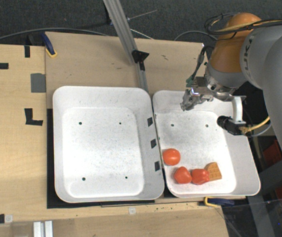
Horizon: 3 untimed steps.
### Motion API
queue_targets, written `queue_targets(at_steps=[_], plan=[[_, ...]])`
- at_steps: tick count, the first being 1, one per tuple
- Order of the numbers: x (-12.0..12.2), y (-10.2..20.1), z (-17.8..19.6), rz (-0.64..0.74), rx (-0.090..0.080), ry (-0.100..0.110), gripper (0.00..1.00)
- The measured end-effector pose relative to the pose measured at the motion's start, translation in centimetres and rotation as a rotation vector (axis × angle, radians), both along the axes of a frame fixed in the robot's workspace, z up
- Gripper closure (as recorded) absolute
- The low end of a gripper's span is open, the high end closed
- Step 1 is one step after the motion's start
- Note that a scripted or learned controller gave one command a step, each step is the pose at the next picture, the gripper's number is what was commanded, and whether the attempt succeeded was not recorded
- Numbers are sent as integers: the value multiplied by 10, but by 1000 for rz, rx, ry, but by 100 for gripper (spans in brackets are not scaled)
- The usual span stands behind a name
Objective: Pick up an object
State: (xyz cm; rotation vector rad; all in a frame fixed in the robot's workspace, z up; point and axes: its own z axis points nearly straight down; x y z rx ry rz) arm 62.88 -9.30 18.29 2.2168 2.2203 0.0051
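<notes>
Tomato-like red pieces, 3 of them, lie in the right bin (244,167) near its front edge: 1 round, glossy ball (171,156) sits alone, and 2 lumpier red pieces (182,175) (199,176) touch each other just in front of it. Beside these, touching the rightmost, is a flat tan cracker-like square (213,171) tilted on a corner. None has a clear long axis. Both bins are smooth white plastic with rounded corners; the left bin (66,132) shows speckled wear. The gripper (189,101) hangs over the right bin's far edge, well apart from the pieces; whether it is open or holding anything cannot be told.
</notes>
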Motion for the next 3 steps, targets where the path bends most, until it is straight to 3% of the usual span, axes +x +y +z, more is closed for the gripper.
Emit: queue_targets(at_steps=[1,2,3], plan=[[2,-5,63,-1,-1,-1,100],[2,-5,62,-1,0,6,100],[9,45,50,4,1,8,100]])
